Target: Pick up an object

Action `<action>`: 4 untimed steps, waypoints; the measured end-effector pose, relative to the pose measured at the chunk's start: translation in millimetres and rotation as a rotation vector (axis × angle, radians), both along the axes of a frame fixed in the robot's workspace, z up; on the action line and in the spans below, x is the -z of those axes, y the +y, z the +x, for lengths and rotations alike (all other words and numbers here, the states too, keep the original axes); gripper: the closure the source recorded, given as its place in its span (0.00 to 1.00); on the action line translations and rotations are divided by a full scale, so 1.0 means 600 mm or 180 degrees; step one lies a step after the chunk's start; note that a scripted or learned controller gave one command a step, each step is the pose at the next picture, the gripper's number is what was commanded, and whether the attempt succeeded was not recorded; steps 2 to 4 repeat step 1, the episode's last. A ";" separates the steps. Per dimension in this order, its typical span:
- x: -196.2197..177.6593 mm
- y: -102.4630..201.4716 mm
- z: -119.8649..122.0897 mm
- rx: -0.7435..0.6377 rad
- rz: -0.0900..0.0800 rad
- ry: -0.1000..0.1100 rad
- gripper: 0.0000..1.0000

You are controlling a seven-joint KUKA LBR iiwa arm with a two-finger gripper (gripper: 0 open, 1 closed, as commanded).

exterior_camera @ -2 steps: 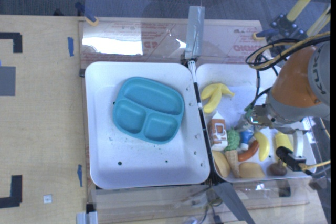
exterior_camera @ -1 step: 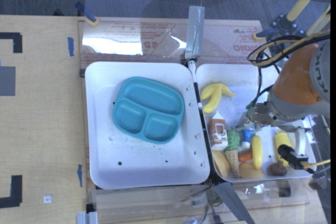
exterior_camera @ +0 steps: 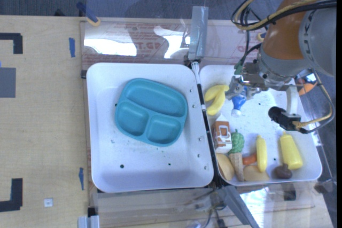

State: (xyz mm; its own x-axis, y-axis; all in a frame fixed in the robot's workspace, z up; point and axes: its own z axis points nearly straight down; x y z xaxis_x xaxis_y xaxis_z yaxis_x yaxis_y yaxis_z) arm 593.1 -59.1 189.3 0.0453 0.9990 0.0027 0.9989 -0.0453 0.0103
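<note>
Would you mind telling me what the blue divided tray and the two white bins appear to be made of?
The blue divided tray looks like moulded plastic with a matte finish: uniform colour, rounded compartment edges, soft shading and no sharp glare. The left white bin and right white bin also look like plastic, smooth and slightly glossy, with rounded corners; thin painted metal cannot be ruled out.
</note>
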 end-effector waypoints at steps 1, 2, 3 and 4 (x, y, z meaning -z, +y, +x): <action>-0.040 0.057 -0.007 0.0270 -0.0006 0.0024 1.00; -0.040 0.057 -0.007 0.0270 -0.0006 0.0024 1.00; -0.040 0.057 -0.007 0.0270 -0.0006 0.0024 1.00; -0.040 0.057 -0.007 0.0270 -0.0006 0.0024 1.00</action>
